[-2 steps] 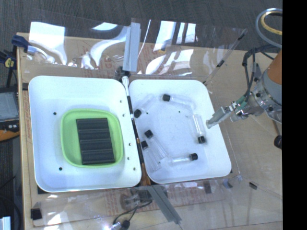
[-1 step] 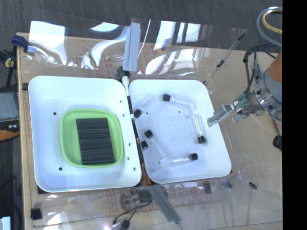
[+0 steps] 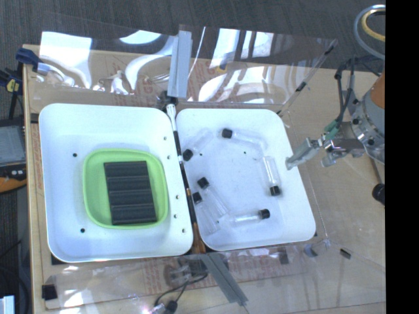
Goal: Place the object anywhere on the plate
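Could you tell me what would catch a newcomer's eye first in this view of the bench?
Probably the bright green plate in the middle of the left bin, with a dark ribbed block lying on it. Next, the clear black-capped vials scattered in a loose ring across the right bin. The gripper sits at that bin's right rim, above the vials.

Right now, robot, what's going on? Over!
Gripper at right bin's right rim, holding nothing. Six clear vials loose in that bin. Green plate carries a dark block.
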`<state>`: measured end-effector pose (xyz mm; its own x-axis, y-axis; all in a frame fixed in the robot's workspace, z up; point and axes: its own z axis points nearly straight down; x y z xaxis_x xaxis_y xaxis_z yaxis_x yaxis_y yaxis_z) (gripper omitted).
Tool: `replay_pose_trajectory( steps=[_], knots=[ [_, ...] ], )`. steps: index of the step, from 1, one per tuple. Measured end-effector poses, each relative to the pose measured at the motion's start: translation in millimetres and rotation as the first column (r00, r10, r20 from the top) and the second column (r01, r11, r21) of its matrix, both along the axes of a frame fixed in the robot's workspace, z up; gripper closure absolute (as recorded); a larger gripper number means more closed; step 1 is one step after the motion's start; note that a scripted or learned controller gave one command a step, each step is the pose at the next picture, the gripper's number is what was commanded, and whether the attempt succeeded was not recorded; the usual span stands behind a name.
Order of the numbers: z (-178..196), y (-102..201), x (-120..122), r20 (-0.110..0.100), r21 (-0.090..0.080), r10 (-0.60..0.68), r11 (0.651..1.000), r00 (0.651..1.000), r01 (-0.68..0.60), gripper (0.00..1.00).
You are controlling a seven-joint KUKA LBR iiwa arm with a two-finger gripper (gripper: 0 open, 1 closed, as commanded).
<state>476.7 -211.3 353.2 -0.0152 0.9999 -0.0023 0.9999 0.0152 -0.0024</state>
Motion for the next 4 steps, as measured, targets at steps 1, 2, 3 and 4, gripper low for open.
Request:
replay_pose_trajectory(
  steps=[1,2,3,4],
  knots=[
    [11,0,0,0.000,0.000,-0.086,0.996,0.996,0.086,0.00],
    [-5,4,0,-0.001,0.003,-0.177,0.984,0.984,0.177,0.00],
    [-12,5,16,0.001,0.001,-0.248,0.969,0.969,0.248,0.00],
    [4,6,0,0.001,0.001,-0.316,0.949,0.949,0.316,0.00]
  ],
)
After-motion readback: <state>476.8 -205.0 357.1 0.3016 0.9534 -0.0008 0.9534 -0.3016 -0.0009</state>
